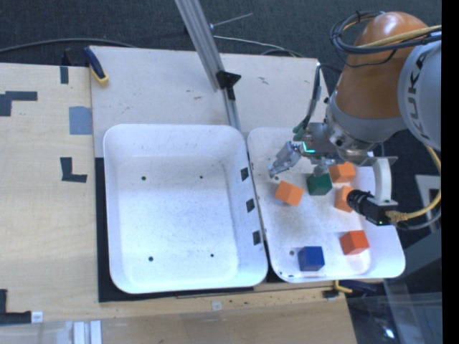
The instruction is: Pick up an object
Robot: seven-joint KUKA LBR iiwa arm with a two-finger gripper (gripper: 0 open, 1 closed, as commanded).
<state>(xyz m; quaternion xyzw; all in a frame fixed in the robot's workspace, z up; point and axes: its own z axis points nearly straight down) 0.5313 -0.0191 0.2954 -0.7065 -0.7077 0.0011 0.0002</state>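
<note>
Jaws parted, nothing between them; gripper (pixel 285 160) low over the right bin (pixel 276 145), near its left wall. Just below the fingertips, an orange block (pixel 290 193) on the bin floor. Beside it a green block (pixel 319 185); further orange blocks (pixel 354 241) and a blue block (pixel 310 258) toward the near edge. Left bin (pixel 172 206) alongside, on a pale bench (pixel 158 84) over dark carpet (pixel 86 9).

The grey arm (pixel 423 70) is seen reaching in from the right, its orange band (pixel 376 67) bulking above the wrist. The gripper (pixel 285 160) is held low and pointed leftward, and its metal fingers (pixel 280 165) are seen slightly parted, nothing between them.
</note>
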